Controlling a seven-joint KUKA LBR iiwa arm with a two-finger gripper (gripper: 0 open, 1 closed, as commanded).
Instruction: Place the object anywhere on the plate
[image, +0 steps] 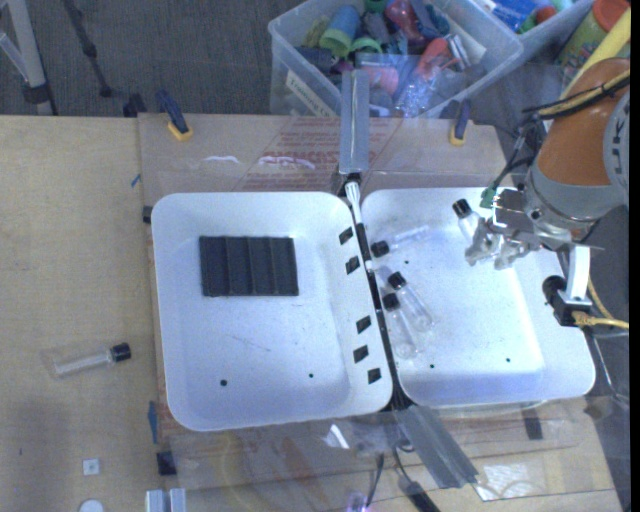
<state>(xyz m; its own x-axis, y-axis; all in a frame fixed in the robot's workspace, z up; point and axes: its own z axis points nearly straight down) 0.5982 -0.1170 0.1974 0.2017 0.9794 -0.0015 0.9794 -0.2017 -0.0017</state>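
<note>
Vials (405, 305) of clear plastic with dark caps lie in the right bin (520, 370), close to the divider between the two bins; one sits near the top of that strip at about the middle of the bin's left side, two more just below it, lying at a slant. Any of these may be the object to move; none has been lifted. The plate (249, 265), a dark ribbed rectangle, lies flat in the upper part of the left bin (250, 395) with nothing on it. So, as I judge it, the task is at its start: picking up, carrying across the divider and setting down are all left to do.

The gripper (497, 240) hangs over the upper right part of the right bin, well apart from the vials and farther from the plate. I cannot tell how it is set, as it is small and blurred against the white.

Another vial (88, 357) lies on the desk (70, 250), left of the bins. A tub of coloured toys (400, 45) stands behind.
</note>
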